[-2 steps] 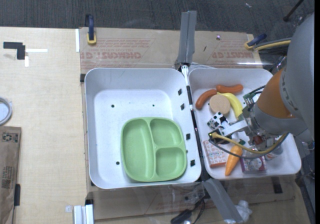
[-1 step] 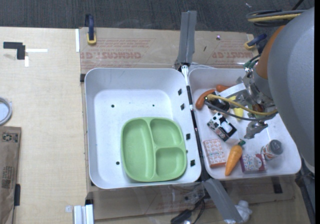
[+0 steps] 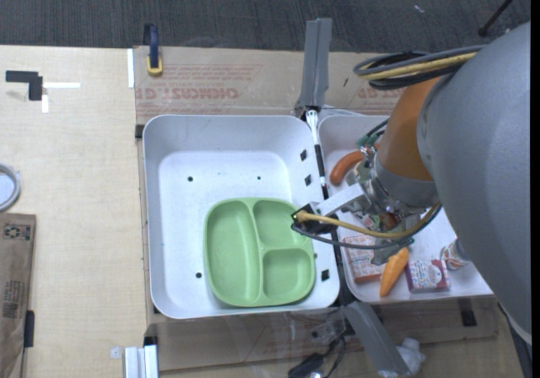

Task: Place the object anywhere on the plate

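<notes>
At three o'clock of the green three-compartment plastic plate (image 3: pixel 260 252), the claw (image 3: pixel 381 214), grip state unreadable, hovers over a stiff, probably light orange plastic carrot (image 3: pixel 392 272), best pinched mid-body.

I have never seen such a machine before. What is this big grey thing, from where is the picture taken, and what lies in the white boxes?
The picture comes from one fixed camera above the bench, looking down at a slant. The grey shape with an orange band is a robot arm reaching in from the right. Two shallow white bins sit side by side. The left bin holds a green plate with three compartments. The right bin holds small toy-like items: an orange carrot, a sausage-like piece and small packets. The arm hides its gripper, so I cannot tell whether anything is held.
</notes>
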{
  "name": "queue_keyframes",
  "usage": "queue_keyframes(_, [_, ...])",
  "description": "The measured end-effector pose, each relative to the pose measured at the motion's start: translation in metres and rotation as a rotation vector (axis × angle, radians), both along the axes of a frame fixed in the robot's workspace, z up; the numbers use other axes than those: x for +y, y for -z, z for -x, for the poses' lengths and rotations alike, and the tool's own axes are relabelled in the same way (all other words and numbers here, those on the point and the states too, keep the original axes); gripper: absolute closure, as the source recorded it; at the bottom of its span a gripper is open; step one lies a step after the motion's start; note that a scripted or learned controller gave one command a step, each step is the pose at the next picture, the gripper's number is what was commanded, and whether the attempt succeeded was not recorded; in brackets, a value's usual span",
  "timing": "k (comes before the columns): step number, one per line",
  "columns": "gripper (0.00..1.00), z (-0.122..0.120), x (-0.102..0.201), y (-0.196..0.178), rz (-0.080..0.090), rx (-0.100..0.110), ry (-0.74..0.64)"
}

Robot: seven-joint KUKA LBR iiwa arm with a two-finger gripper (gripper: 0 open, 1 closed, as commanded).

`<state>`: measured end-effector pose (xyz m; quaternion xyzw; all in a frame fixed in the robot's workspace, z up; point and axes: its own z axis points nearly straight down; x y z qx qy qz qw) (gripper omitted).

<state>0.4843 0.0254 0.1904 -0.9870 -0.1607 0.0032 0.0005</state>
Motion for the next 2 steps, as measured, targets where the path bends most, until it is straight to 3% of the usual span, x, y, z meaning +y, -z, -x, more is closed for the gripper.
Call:
queue_keyframes(1, [0.0, -0.0158, 0.039, 0.0474, 0.015, -0.022, 0.01])
queue_keyframes(2, [0.0, -0.0244, 0.0475, 0.0497, 0.035, 0.0, 0.002])
